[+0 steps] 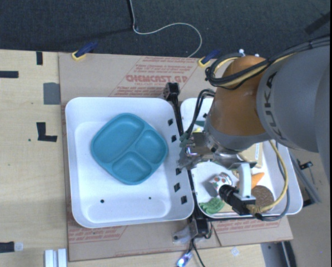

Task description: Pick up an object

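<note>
Cardboard bench (99, 71) bore two white bins. Blue three-part plate (129, 148) lay by left bin's (77, 166) far edge. Over right bin (291, 204), gripper's (194, 152) hold was unclear.

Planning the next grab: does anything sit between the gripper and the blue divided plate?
Nothing visible: the gripper is by the left bin's right wall, with bare bin floor up to the blue divided plate.

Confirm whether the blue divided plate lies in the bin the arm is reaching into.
No, the blue divided plate lies in the bin on the view's left, while the arm hangs over the other bin.
</note>
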Controlling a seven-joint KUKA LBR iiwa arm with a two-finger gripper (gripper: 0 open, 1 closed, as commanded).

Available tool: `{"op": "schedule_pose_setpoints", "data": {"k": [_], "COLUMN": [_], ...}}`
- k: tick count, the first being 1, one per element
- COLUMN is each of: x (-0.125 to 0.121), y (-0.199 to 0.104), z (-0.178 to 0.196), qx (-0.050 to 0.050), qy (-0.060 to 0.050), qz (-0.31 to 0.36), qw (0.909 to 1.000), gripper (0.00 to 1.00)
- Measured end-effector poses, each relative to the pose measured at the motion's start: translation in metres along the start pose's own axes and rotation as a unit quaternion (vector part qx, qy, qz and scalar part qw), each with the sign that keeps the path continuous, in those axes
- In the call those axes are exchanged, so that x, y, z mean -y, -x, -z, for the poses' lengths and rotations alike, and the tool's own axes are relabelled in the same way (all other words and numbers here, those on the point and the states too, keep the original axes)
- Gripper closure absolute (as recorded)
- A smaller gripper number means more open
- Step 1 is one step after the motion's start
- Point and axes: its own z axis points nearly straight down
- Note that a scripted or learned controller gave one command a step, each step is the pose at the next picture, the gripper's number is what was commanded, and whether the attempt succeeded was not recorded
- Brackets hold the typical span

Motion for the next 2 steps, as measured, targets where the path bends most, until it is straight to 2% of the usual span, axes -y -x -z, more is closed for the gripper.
{"op": "schedule_pose_setpoints", "data": {"k": [1, 2], "x": [-0.002, -0.002], "y": [-0.003, -0.076], "z": [0.116, 0.195], "qx": [0.001, 0.0], "qy": [0.006, 0.004], "qz": [-0.003, 0.0], "qw": [1.0, 1.0], "gripper": [1.0, 1.0]}}
